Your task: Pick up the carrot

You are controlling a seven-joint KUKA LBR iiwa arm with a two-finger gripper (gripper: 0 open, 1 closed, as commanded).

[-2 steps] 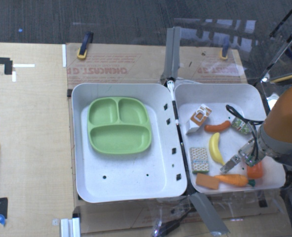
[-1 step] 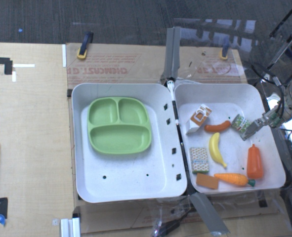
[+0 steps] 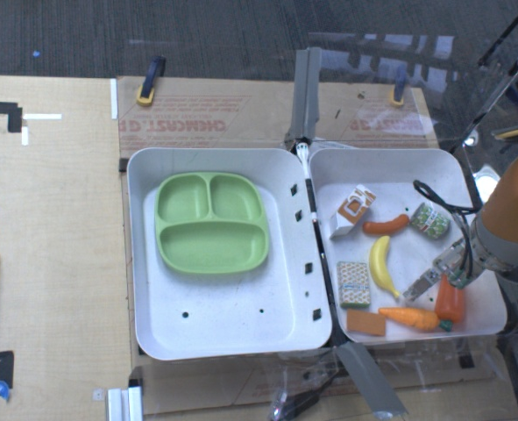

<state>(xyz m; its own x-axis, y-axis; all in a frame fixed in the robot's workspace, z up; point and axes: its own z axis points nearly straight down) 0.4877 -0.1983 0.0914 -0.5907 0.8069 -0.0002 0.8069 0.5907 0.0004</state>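
Note:
The carrot (image 3: 409, 318) is a long orange piece lying flat near the front wall of the right bin (image 3: 482, 327). Its thick end points right, towards a red-orange vegetable with a green tip (image 3: 450, 303). My gripper (image 3: 437, 278) hangs just above and slightly behind the carrot, between the banana (image 3: 380, 267) and the red-orange vegetable. It comes in from the right on the grey arm with its orange band (image 3: 513, 202). Nothing shows as held in it.
The right bin also holds a small carton (image 3: 356, 205), a red sausage (image 3: 386, 226), a green can (image 3: 430, 220), a patterned box (image 3: 354, 283) and an orange block (image 3: 366, 324). A green divided plate (image 3: 211, 223) lies in the left bin (image 3: 145, 261).

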